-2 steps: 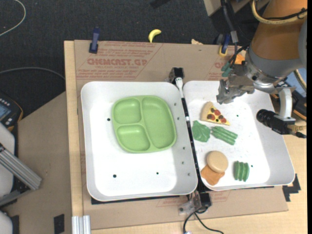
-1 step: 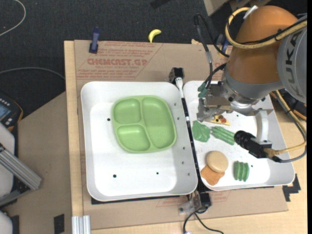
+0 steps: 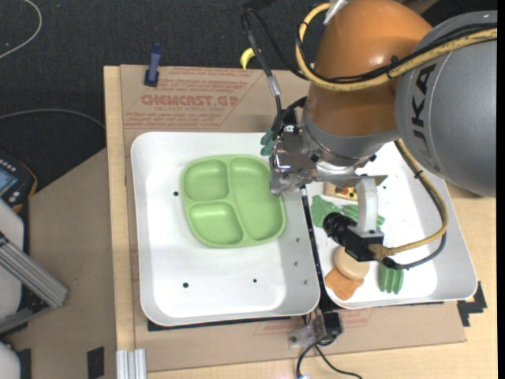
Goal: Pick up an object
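A light green divided plate (image 3: 233, 201) lies in the left white bin (image 3: 158, 235), toward its upper right. My gripper (image 3: 282, 181) hangs under the orange wrist band, at the plate's right edge and just above the seam between the two bins. The wrist hides what lies directly under it. In the right bin (image 3: 442, 235) a tan and orange rounded object (image 3: 347, 275) rests near the front edge. A green piece (image 3: 320, 210) lies beside the seam, and another green piece (image 3: 390, 278) lies at the front right.
A small yellow and red item (image 3: 344, 189) peeks out under the wrist in the right bin. The bins sit on a cardboard sheet (image 3: 189, 93) with a blue clip (image 3: 152, 65) at its back left. The big grey arm covers the right bin's back half.
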Available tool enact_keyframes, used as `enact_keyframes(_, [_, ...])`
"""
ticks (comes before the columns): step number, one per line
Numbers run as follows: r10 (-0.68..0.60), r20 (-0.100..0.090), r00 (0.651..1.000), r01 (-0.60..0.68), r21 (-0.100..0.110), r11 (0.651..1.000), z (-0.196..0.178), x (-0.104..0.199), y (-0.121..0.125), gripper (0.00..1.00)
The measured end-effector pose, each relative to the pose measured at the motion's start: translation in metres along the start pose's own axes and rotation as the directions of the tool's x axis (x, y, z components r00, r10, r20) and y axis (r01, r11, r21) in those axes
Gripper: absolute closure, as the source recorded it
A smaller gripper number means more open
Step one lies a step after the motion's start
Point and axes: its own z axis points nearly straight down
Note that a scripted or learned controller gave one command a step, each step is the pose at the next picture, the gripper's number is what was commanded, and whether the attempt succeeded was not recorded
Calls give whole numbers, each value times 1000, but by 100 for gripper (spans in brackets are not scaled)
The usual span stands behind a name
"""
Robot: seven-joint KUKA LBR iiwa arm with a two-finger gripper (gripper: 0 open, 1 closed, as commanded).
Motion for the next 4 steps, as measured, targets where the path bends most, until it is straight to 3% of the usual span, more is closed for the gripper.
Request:
enact_keyframes(1, [-1,-2,1000,1,-2,1000,-54,86,-31,100])
enact_keyframes(2, [7,2,1000,-7,1,1000,-62,81,-29,100])
enact_keyframes(3, [10,7,1000,-10,14,1000,73,108,14,100])
enact_keyframes(4, [16,4,1000,-16,-11,1000,11,47,136,100])
